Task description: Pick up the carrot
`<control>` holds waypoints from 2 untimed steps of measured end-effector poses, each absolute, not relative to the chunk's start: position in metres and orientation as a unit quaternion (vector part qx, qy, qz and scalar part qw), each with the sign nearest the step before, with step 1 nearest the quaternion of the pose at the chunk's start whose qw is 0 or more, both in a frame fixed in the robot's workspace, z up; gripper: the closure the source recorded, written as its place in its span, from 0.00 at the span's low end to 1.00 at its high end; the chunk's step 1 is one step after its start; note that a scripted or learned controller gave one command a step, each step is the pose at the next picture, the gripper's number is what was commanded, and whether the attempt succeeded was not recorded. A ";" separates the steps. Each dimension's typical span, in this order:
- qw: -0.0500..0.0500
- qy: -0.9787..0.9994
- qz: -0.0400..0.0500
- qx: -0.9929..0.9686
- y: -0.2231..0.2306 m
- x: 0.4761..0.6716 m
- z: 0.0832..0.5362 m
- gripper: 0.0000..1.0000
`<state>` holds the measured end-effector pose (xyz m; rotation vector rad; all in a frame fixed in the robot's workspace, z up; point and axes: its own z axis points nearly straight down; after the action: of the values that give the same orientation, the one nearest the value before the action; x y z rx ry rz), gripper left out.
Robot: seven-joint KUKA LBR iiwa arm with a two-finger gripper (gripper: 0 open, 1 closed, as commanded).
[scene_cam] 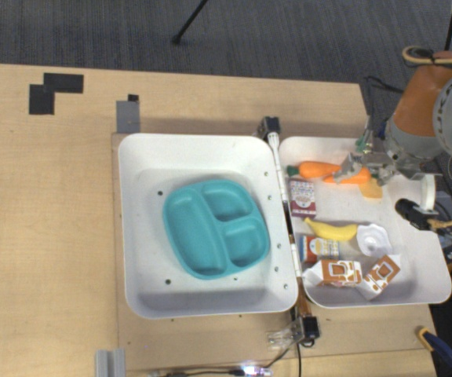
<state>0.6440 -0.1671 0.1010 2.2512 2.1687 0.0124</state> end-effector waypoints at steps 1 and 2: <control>0.012 0.696 0.006 0.718 -0.166 0.647 0.115 1.00; 0.012 0.696 0.006 0.718 -0.166 0.647 0.114 0.00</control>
<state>0.6469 -0.1661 0.1142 2.2377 2.1716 0.0183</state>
